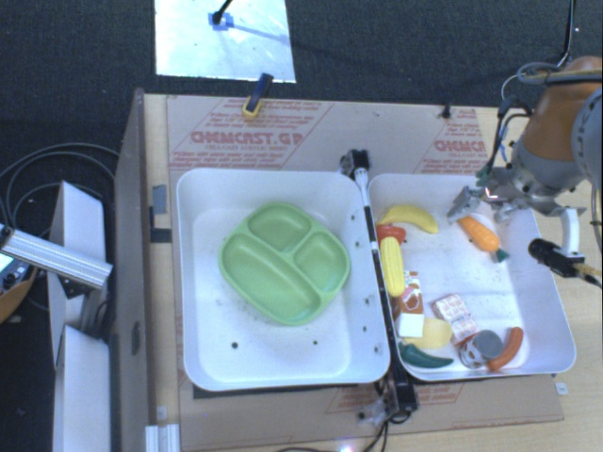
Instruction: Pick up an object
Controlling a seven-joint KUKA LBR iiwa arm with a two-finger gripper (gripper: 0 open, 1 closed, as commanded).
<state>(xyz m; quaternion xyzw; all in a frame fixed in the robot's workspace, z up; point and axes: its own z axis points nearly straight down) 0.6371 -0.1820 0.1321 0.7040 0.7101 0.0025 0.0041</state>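
The right bin (537, 299) holds several toy foods. An orange carrot (482, 235) lies near its far right corner. My gripper (482, 205) hangs just over the carrot's far end, open, with one finger to the left and the other to the right. Nothing sits between the fingers. A yellow banana (408, 217) lies to the left of the carrot, and a corn cob (391, 264) rests along the bin's left wall. Near the front are a red-and-white packet (452, 311), a grey disc (487, 345), a sausage (510, 347) and a green pepper (424, 356).
The left bin (203, 347) holds a green divided plate (285, 262). A black clamp (356, 163) sits where the two bins meet at the back. A black part (556, 257) sticks out over the right bin's right rim. The arm (556, 130) stands above the far right corner.
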